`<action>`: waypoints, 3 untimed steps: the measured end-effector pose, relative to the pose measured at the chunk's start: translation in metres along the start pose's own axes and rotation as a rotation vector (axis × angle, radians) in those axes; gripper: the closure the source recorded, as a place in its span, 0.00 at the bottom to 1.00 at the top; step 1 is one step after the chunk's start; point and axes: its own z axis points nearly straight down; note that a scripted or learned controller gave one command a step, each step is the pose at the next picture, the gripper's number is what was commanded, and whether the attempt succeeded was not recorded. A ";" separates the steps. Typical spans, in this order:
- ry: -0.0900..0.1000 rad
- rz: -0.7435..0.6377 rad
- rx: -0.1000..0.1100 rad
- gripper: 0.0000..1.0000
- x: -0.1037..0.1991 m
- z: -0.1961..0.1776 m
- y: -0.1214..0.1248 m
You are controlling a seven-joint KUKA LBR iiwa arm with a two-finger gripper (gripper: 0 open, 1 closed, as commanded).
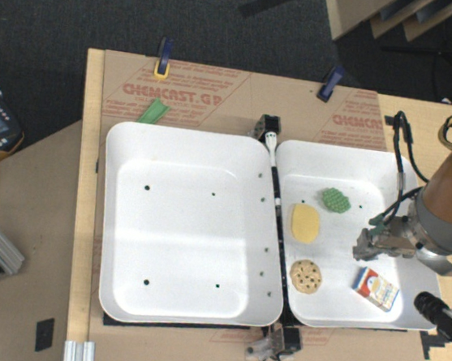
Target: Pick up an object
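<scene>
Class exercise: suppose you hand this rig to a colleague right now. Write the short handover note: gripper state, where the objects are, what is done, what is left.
Gripper: low over the right bin, near its right side; whether it is open or shut cannot be told, and nothing is seen in it.
Objects, all in the right bin: green round piece towards the back, yellow oval piece in the middle left, cookie front left, small printed carton front right, just below the gripper.
Done: arm is positioned over the right bin.
Left: grasp one object and lift it; the carton looks nearest.
</scene>
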 end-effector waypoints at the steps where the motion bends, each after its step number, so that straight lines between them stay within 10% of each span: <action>1: 0.002 -0.008 -0.003 1.00 0.064 -0.064 0.001; 2: 0.003 -0.011 -0.004 1.00 0.130 -0.122 0.001; 3: -0.001 0.010 0.011 1.00 0.019 -0.048 -0.003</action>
